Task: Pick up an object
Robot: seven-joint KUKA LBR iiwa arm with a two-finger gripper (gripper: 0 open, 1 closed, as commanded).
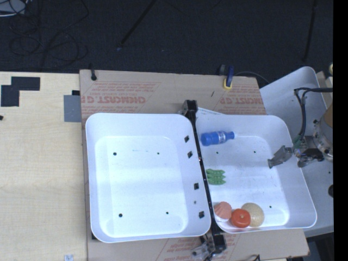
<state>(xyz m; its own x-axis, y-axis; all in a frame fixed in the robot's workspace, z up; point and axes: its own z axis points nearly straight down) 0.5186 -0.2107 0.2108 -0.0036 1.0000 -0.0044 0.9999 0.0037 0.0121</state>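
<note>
Nearest, bottom corner of right bin [304, 213]: red round object [240, 218] touching pale tan round object [253, 213] on one side and pinkish round object [222, 210] on the other, all three bunched against the bin's near wall beside the black divider [199, 170].

Mid-bin: small green ridged object [215, 176], lying flat just beside the divider, well apart from the round cluster.

Further back: blue bottle [217, 138] on its side, cap end toward the right, near the divider and the bin's far wall.

Right edge of right bin: gripper [281, 156], grey, reaching in over the rim, apart from every object; nothing between the fingers; open or closed, cannot tell.

Left bin [92, 145]: white, shallow, alongside the right bin.

Beyond: brown cardboard sheet [141, 94] under both bins.
</note>
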